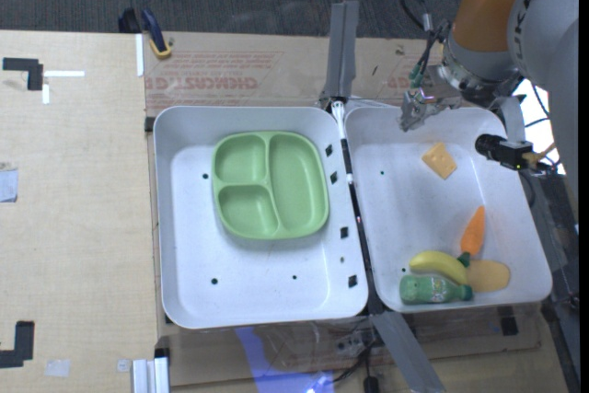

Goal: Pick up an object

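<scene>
The grey arm with its orange band is reaching in from the right, and its gripper (pixel 416 110) is hanging over the far rim of the right-hand bin (pixel 391 198). The other bin (pixel 184 225), off to the gripper's side and well apart, is holding a green divided plate (pixel 271 184). I cannot tell how the claw is set; it is too small and cluttered from here, though nothing seems to be hanging from it. Nearest to it, just toward the near side, is lying a yellow wedge of cheese (pixel 441 161). Farther that way are sitting an orange carrot (pixel 473 233), long axis running roughly toward the claw, a banana (pixel 438 265), a yellow fruit (pixel 490 274) and a green bottle (pixel 433 290), clustered touching in the near corner.
</scene>
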Robot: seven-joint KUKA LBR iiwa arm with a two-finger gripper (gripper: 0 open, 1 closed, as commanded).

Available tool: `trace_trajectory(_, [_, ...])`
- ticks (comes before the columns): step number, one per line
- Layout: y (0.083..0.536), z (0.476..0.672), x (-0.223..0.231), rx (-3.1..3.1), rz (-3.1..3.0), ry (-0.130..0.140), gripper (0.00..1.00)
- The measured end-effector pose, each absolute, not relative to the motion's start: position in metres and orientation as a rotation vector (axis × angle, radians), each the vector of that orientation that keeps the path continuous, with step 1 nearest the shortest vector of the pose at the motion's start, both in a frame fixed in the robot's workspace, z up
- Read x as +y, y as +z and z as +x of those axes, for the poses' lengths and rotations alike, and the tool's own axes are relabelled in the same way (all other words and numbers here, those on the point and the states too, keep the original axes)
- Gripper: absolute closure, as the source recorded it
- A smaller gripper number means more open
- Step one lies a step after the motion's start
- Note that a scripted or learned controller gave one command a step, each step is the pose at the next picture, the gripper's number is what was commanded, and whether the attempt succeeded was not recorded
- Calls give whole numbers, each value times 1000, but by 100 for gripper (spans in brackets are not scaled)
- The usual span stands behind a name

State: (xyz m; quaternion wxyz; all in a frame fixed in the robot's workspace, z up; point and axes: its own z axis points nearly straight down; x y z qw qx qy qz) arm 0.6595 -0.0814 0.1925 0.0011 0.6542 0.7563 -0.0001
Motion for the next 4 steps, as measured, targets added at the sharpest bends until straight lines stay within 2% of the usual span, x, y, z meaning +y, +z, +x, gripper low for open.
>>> trace_trajectory(1, [192, 659, -82, 2374, 2055, -2, 0])
trace_trajectory(2, [191, 659, -81, 2480, 1927, -4, 0])
trace_trajectory(3, [106, 632, -125, 2498, 1905, -3, 0])
trace_trajectory(4, [93, 593, -173, 2834, 1350, 1, 0])
